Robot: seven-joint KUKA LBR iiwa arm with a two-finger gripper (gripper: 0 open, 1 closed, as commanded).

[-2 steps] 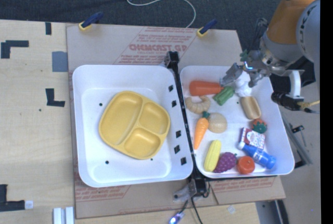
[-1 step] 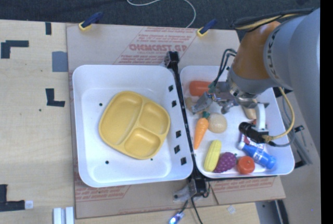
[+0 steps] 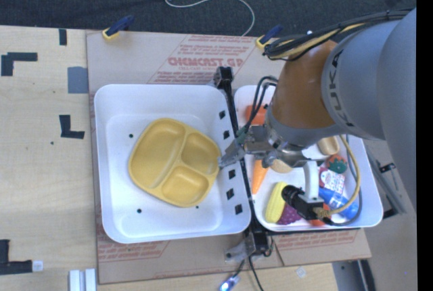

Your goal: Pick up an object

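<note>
A yellow divided plate (image 3: 174,161) lies in the left white bin (image 3: 111,147). The right bin (image 3: 369,215) holds an orange carrot (image 3: 258,176), a yellow corn cob (image 3: 275,202), purple grapes (image 3: 291,215), a red and white packet (image 3: 333,181) and a blue item (image 3: 339,206). My gripper (image 3: 234,151) hangs low over the wall between the two bins, right beside the plate's right edge and just above the carrot. I see nothing held in it.
The grey arm with its orange band (image 3: 304,97) covers much of the right bin. A black strip (image 3: 230,127) runs along the divider. A tan item (image 3: 329,145) lies near the arm. Blue and yellow clamps (image 3: 118,26) pin the cardboard base.
</note>
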